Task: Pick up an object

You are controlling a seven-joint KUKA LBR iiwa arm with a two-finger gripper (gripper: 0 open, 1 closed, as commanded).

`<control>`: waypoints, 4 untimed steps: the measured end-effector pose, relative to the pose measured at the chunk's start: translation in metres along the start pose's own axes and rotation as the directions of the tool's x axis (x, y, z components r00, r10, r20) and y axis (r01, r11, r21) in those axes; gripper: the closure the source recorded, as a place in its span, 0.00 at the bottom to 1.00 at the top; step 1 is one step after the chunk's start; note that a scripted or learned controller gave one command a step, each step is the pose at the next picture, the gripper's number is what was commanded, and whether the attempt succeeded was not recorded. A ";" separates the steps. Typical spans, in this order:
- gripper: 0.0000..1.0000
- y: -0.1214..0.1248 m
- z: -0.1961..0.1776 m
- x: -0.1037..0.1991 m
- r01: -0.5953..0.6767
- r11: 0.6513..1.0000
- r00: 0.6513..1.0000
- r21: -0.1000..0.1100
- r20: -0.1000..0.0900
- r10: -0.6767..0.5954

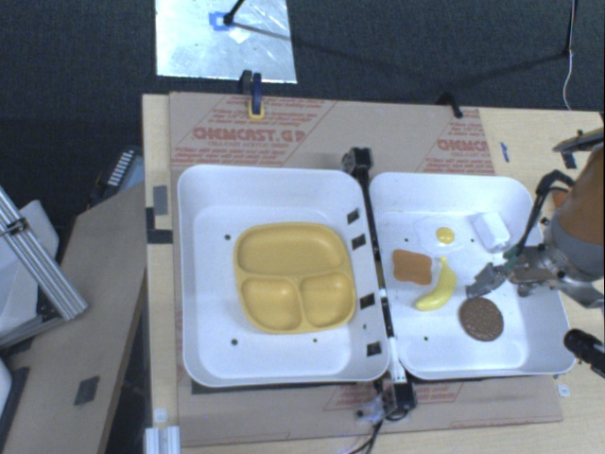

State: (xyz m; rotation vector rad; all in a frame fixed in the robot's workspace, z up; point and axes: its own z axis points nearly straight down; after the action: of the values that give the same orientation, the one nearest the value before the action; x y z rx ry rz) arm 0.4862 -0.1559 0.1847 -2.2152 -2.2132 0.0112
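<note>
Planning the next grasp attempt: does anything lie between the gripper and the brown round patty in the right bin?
Nothing visible does. The gripper hangs just above the brown patty, with bare bin floor between them. The banana lies to the patty's left, off that path.

The bench (pixel 156 159), tan and topped with printed cardboard (pixel 321 126), bears 2 shallow white bins touching side by side: the left bin (pixel 203 282) and the right bin (pixel 515 348)
</note>
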 end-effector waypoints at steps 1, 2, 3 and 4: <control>0.00 0.003 -0.006 0.001 0.004 1.000 1.000 -0.013 0.003 -0.004; 0.00 0.009 0.054 -0.001 0.002 1.000 1.000 -0.011 0.002 -0.002; 0.00 0.012 0.100 -0.002 0.002 1.000 1.000 -0.018 0.006 -0.002; 1.00 0.014 0.085 -0.004 0.001 1.000 1.000 -0.025 0.008 -0.001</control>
State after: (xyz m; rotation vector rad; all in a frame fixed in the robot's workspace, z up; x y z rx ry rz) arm 0.4993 -0.1594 0.0992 -2.2301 -2.2312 -0.0074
